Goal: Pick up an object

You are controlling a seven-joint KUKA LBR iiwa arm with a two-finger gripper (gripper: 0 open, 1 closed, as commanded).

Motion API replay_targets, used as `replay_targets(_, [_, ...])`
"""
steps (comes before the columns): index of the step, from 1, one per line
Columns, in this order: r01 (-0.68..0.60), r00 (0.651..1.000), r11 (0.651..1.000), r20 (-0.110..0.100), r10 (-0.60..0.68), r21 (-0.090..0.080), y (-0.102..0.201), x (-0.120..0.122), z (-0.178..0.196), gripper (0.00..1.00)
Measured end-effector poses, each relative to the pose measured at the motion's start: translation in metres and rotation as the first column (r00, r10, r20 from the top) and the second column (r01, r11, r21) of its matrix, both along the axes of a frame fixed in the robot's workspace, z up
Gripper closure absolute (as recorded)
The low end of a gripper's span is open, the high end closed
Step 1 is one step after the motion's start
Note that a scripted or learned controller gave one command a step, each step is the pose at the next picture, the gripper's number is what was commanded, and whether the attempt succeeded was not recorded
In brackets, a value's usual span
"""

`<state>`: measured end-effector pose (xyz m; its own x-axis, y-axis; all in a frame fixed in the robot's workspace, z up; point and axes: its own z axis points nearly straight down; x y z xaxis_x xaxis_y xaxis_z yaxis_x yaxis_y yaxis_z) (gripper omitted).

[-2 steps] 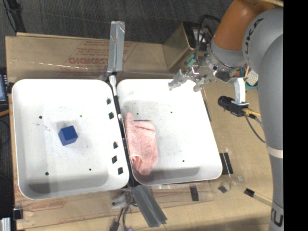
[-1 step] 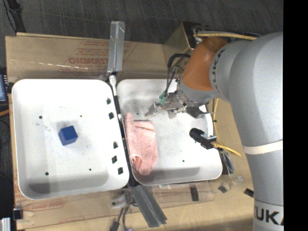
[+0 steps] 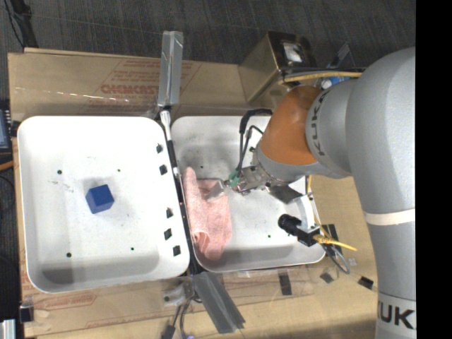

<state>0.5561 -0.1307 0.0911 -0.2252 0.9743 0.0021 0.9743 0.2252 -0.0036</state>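
On the surface (image 3: 346, 292), two shallow white bins side by side, over a sheet of brown cardboard (image 3: 85, 83) with red print. In the left bin (image 3: 42, 147), a small blue cube (image 3: 99, 198) on the floor, left of centre and well apart from every wall. In the right bin (image 3: 258, 221), a pink cloth (image 3: 210, 223), crumpled into a long strip and lying along the left wall, from about mid-bin down toward the near corner. Reaching into the right bin from the right, the grey arm (image 3: 339, 129) with its orange band (image 3: 286, 129). At its end, the gripper (image 3: 233, 184), low over the bin floor at the upper right corner of the pink cloth; touching it or just short of it, not to be told from this slant. Spread or pressed together: cannot tell either. Blue cube well apart from the gripper, on the other side of the dividing wall. Beyond the far rim of the right bin, a small brown box (image 3: 265, 66). Between the bins at the far side, a grey metal bar (image 3: 171, 66).
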Motion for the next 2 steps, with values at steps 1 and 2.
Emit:
replay_targets(1, [-0.006,1.0,1.0,0.003,0.006,-0.001,0.045,0.004,0.101,0.0])
replay_targets(2, [-0.01,1.0,1.0,0.002,0.01,-0.001,0.021,-0.021,0.0,0.0])
